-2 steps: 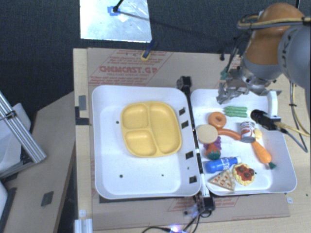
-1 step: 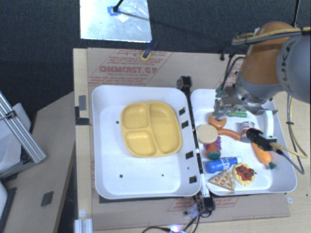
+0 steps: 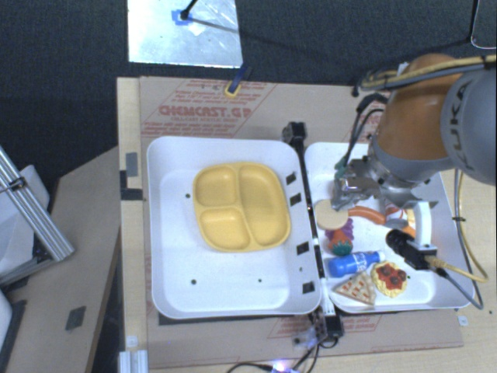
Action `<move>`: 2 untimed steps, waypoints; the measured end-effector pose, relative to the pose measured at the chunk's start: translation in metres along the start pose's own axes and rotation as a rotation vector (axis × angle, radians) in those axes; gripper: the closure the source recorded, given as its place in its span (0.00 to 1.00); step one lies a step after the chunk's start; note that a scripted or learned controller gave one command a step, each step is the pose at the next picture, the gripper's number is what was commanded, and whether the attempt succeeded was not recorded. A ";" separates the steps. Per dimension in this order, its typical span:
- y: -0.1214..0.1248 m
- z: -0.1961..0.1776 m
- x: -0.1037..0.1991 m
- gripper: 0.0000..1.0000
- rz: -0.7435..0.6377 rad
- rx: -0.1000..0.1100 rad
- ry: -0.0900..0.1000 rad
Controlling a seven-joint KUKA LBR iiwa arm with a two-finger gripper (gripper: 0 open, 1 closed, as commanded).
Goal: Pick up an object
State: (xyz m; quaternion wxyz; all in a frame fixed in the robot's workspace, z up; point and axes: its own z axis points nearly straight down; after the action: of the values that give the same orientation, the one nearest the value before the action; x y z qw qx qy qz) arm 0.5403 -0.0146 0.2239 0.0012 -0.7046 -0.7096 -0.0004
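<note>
The tool point(image 3: 347, 186) hung low over the right bin point(image 3: 322, 158), just above the tan disc point(image 3: 329, 217).

Bench with two white bins on a board

The bench point(image 3: 85, 200) carries a brown printed board point(image 3: 210, 107), and on this board the left bin point(image 3: 171, 286) and the right bin point(image 3: 446, 298) stand side by side (their inner walls are touching). A shiny metal plate point(image 3: 182, 22) lies beyond the board, on the dark surface.
</note>
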 end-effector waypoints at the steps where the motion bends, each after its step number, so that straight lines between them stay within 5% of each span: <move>1: -0.029 0.008 -0.002 1.00 0.007 0.001 -0.002; 2: -0.027 0.005 -0.004 1.00 0.006 -0.002 -0.002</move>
State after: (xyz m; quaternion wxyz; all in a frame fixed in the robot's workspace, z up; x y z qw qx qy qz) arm 0.5136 -0.0188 0.2192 -0.0003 -0.7068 -0.7074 -0.0004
